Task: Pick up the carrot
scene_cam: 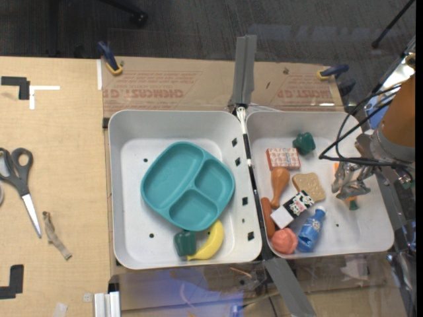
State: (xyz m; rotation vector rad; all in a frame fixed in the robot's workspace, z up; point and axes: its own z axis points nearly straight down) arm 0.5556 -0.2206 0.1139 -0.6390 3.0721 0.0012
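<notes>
While the grey arm (pixel 395 132) reaches in from the right, its gripper (pixel 348 185) hangs low over the right-hand part of the right bin (pixel 370 244). The gripper is seen from above among dark cables, and it cannot be told whether it is spread or pressed together.

The carrot (pixel 350 194) appears to be the small orange shape with a green end right at the gripper, near the bin's right wall. It cannot be told whether it is pinched or just lying on the bin floor beneath.

The other toy foods sit in the left half of the same bin, apart from the gripper:
- a dark green lump (pixel 304 141) near the back
- a pink printed box (pixel 283 157)
- a tan drumstick (pixel 279 182)
- a slice of bread (pixel 309 186)
- a black-and-white carton (pixel 299 205)
- a blue bottle (pixel 310 230)
- a pinkish-red round piece (pixel 284 241)
- a reddish sausage (pixel 267 216) lying along the left wall

The left bin (pixel 120 177) holds a teal divided plate (pixel 188 187). A banana (pixel 210 242) and a green vegetable (pixel 185 243) lie just in front of the plate. On the wooden bench at far left lies a pair of scissors (pixel 20 177).
</notes>
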